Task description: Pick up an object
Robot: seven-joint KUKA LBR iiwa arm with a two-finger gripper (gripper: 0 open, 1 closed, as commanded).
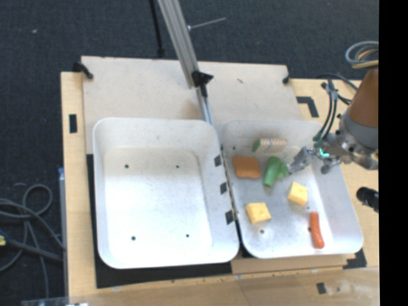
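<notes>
Tan wooden bench (146, 88) bears two white bins (159, 247); dark carpet (64, 24) surrounds it.

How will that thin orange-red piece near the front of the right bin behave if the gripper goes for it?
The orange-red piece looks long, narrow and rounded, so it may roll sideways if nudged. It lies flat and low on the right bin floor, so fingers could slip over it. It probably weighs little.
</notes>
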